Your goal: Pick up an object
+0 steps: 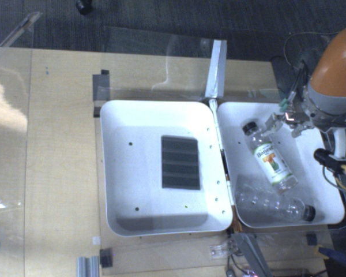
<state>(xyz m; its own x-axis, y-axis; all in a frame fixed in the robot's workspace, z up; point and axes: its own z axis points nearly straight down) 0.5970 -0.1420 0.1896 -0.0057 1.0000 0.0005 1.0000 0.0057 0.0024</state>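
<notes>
A small clear bottle (269, 156) with a black cap and an orange-and-green label lies at a slant in the right bin (328, 172). A second clear bottle (275, 203) with a black cap lies along that bin's near side. A black ribbed rectangular block (180, 162) rests flat in the middle of the left bin (121, 154). My gripper (288, 120) hangs over the far part of the right bin, just up and right of the labelled bottle's cap. Nothing shows held in it.
The arm's orange band (333, 68) and grey wrist stand over the right bin's far right corner. Black cables (331, 160) hang by the bin's right wall. A metal divider strip (216, 74) runs back from between the bins. A clear panel covers the bench at left.
</notes>
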